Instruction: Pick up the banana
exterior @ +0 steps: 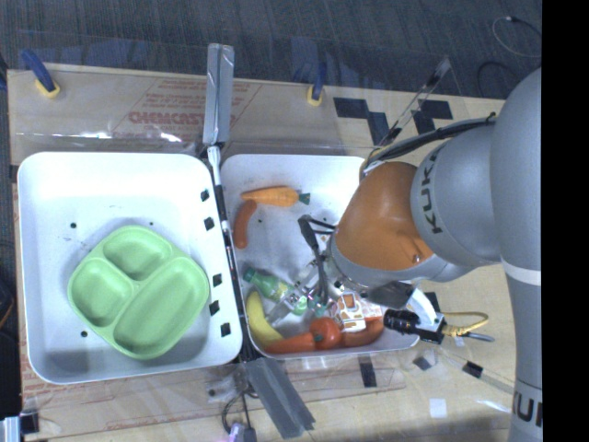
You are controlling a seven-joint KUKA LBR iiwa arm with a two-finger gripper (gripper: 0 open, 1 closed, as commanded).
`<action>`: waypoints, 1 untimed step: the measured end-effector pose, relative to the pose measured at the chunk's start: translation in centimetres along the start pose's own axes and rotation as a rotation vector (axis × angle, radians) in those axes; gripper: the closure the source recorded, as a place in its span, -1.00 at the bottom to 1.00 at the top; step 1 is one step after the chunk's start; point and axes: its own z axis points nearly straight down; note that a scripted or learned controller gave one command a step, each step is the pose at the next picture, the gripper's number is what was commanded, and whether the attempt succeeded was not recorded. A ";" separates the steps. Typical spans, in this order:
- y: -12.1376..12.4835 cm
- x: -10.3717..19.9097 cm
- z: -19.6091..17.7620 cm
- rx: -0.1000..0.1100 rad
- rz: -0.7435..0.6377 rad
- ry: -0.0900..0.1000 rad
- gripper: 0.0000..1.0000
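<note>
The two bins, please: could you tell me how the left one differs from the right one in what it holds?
The left bin holds a single thing, a green divided tray, while the right bin holds a jumble: a carrot, a banana, a small bottle and more. The arm reaches down into the right bin, whereas nothing reaches into the left bin. Both are shallow, white and set side by side.

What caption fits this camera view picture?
Robot gripper reaching into the right bin near the banana; green tray sits in the left bin.
</note>
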 end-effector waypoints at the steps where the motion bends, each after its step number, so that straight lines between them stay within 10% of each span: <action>1: 0.1 0.1 -0.9 -0.001 -0.005 0.002 1.00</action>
